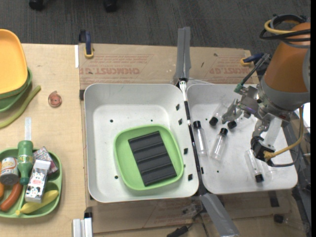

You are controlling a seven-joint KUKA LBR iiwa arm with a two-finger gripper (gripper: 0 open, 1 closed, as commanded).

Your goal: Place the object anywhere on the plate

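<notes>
- The gripper [238,111] hangs over the right bin's [217,177] middle among capped vials [217,145], likely to pick one; how open it is cannot be told.
- A black ridged block [152,158] lies flat at the centre of the green plate [121,147].

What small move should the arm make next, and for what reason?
Probably move the gripper down and slightly left onto the black-capped vial lying beside it in the right bin. The vials all lie in that bin, while the green plate in the left bin bears just a black ribbed block, so a pick seems to come first.
</notes>
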